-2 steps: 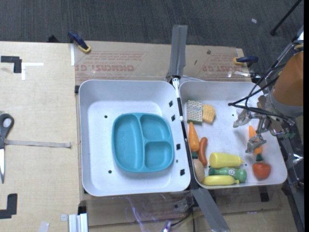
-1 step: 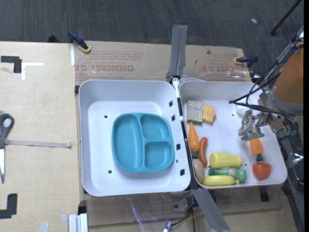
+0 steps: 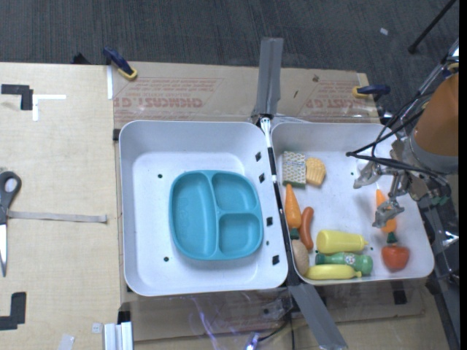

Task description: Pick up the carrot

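Note:
A small orange carrot [image 3: 381, 197] with a green end lies near the right wall of the right bin [image 3: 332, 150]. My gripper [image 3: 375, 195] hangs right over it, open, with one finger [image 3: 364, 175] to the carrot's upper left and the other [image 3: 386, 214] crossing its middle. The carrot rests on the bin floor, partly hidden by the gripper. A longer orange carrot-shaped toy [image 3: 292, 205] with a green tip lies by the bin's left wall.
The right bin also holds a red tomato [image 3: 395, 257], a yellow bottle-shaped toy [image 3: 340, 241], a banana [image 3: 330, 272], a red sausage [image 3: 306, 227], a cracker [image 3: 294, 168] and a yellow wedge [image 3: 315, 171]. The left bin [image 3: 139, 195] holds a teal divided tray [image 3: 217, 214].

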Controlling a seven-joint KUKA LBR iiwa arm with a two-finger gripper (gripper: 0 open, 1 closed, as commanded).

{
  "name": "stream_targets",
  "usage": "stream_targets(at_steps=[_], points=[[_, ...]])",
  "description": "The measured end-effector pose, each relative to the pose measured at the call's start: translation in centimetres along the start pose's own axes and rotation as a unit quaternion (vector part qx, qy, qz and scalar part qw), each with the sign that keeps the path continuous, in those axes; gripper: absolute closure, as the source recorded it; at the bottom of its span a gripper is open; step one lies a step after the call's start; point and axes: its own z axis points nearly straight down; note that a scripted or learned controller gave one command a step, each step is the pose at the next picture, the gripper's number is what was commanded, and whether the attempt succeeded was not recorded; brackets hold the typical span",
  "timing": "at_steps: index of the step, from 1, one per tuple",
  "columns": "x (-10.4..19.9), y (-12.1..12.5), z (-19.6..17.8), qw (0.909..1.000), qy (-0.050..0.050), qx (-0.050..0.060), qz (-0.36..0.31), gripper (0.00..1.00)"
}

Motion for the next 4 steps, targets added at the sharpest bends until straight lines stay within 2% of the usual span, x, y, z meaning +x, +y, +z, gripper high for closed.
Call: stream_targets(at_steps=[1, 2, 3, 4], points=[[1.5, -0.7, 1.7, 0.9997, 0.002, -0.001, -0.024, 0.0], [1.1, -0.7, 0.5, 0.9997, -0.001, 0.001, -0.026, 1.0], [1.1, -0.6, 0.5, 0.9997, -0.001, 0.001, -0.026, 0.0], [0.8, -0.7, -0.6, 0.9996, -0.004, 0.003, -0.027, 1.0]])
